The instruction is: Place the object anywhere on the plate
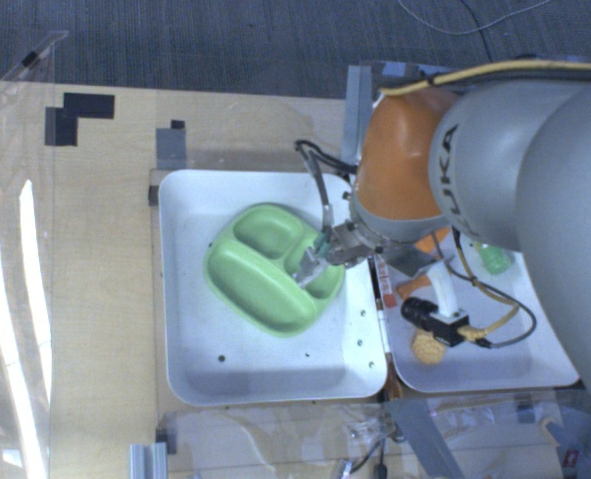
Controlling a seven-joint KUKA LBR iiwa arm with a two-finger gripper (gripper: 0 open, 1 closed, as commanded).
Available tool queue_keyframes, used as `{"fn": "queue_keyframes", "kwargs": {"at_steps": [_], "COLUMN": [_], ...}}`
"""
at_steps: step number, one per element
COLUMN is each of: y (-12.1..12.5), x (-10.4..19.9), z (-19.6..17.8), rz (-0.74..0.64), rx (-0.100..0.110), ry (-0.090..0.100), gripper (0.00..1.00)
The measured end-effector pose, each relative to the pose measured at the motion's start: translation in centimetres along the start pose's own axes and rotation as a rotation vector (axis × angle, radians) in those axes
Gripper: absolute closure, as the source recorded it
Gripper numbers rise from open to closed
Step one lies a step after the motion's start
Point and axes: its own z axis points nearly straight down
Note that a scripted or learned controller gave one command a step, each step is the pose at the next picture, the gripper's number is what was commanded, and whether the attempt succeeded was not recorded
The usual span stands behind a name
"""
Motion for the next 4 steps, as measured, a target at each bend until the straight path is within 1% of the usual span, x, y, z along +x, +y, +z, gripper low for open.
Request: {"fn": "queue_keyframes", "kwargs": {"at_steps": [1,2,3,4], "y": [5.2,5.4,14.5,6.2], "x": [-3.5,-3.4,1.8,8.1], "z": [-0.1,-1.1,5.3,1.7], "rz": [-0.1,-0.106,-0.056,-0.114], "rx": [-0.002,-0.005,-0.002,-0.002], "ry": [-0.001,-0.003,0.0,0.0], "gripper": [0.0,1.0,1.0,1.0]}}
